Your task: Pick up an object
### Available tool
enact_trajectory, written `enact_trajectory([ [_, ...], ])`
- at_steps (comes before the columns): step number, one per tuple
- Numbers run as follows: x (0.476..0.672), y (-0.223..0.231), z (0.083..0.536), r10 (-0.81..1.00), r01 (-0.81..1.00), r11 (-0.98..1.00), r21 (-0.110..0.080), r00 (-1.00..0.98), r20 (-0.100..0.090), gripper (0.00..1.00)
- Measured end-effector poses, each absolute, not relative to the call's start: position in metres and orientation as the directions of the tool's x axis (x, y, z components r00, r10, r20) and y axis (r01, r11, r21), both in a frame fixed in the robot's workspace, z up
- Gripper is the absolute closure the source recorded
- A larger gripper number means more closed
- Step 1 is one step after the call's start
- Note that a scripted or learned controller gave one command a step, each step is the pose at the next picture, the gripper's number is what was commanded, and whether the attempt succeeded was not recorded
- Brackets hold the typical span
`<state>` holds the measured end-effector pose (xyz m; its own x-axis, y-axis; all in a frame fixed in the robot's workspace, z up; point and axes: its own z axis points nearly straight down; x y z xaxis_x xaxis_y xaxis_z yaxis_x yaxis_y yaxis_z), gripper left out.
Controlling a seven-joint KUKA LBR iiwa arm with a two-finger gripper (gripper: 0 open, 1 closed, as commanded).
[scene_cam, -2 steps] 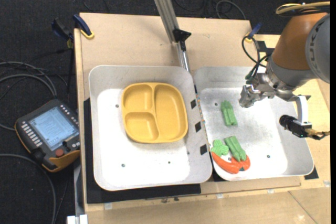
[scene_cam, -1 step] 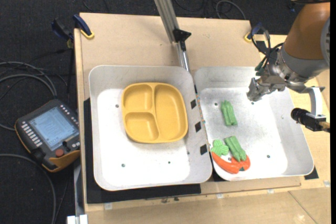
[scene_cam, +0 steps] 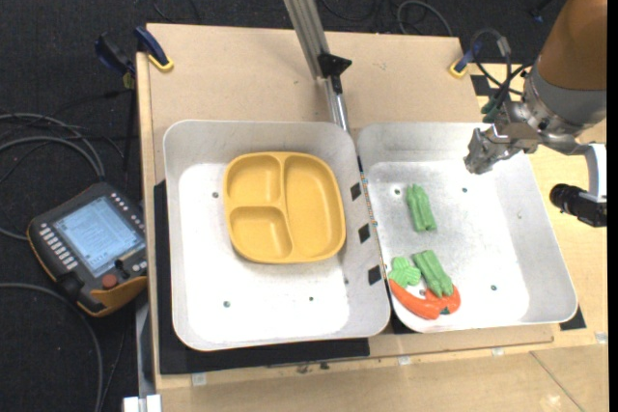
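Jaws (scene_cam: 480,156), spread unreadable, hover at the right bin's (scene_cam: 541,236) far edge; green bean piece (scene_cam: 420,208) lies down-left of them, long axis roughly along the bin's depth.

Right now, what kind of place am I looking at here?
Most likely a robotics lab test bench: a robot arm reaches over two white bins on a plywood bench, a teach pendant lies on the floor, and cables trail around.

KUKA arm (scene_cam: 572,53): broad orange band over a grey, rounded wrist housing. Dark cables loop beside the wrist. Gripper (scene_cam: 480,157) small, dull grey metal, blocky; finer detail too small to read.
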<state>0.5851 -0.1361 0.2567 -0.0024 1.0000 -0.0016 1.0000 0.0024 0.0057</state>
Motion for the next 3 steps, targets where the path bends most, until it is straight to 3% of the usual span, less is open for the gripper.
enact_trajectory([
  [1, 0.563, -0.091, 0.258, 1.000, 1.000, 0.007, -0.001, -0.007, 0.001, 1.00],
  [3, 0.545, 0.006, 0.255, 1.000, 1.000, 0.009, -0.001, -0.009, 0.002, 1.00],
])
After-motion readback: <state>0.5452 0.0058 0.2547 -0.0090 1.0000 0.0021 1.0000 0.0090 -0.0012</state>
